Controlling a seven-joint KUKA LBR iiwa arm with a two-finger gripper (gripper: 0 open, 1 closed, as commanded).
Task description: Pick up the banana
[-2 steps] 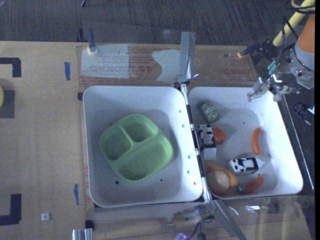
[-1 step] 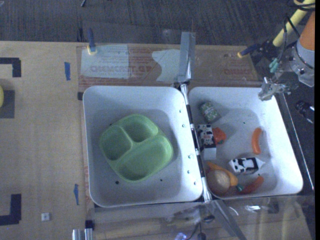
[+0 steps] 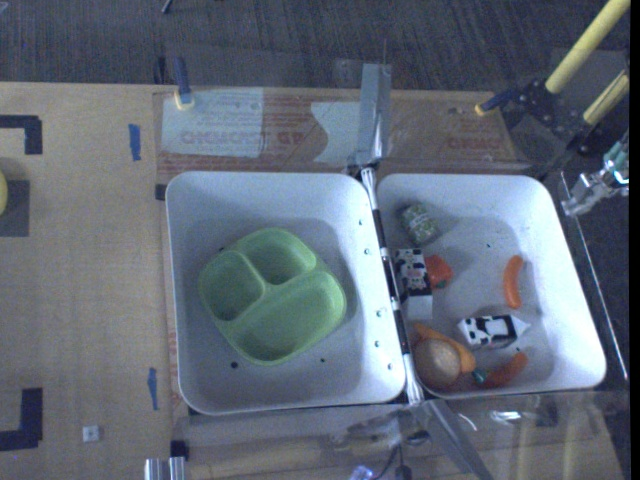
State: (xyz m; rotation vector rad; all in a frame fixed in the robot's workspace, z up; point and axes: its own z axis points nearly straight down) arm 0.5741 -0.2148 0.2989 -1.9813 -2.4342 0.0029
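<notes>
Seen from the overhead camera, two shallow white bins are set side by side on a tan wooden bench [image 3: 80,318], their inner rims touching at a taped metal divider. The left bin [image 3: 200,198] is taken up by a green divided plate [image 3: 272,294], laid flat near its middle. The right bin [image 3: 545,228] has been loaded with small toys, scattered loosely, probably so that each can be reached singly: a greenish can [image 3: 421,222] near the back, a small black-and-white box [image 3: 411,272] against the divider, an orange carrot-like piece [image 3: 513,280] toward the right, and a black-and-white cow figure [image 3: 489,331] near the front. What is judged to be the banana [image 3: 447,338], a yellow-orange curved piece, lies in the front left corner of the right bin, pressed against a brown round ball [image 3: 437,363]; its identity is not certain at this sharpness. The gripper [image 3: 592,190] is seen at the far right, outside the right bin's back corner and well apart from the banana; nothing is seen held in it, and how wide it is set cannot be told. The bench is marked with blue tape and black corner marks, and dark carpeted floor is seen beyond it, where yellow rods [image 3: 590,33] slant in.
</notes>
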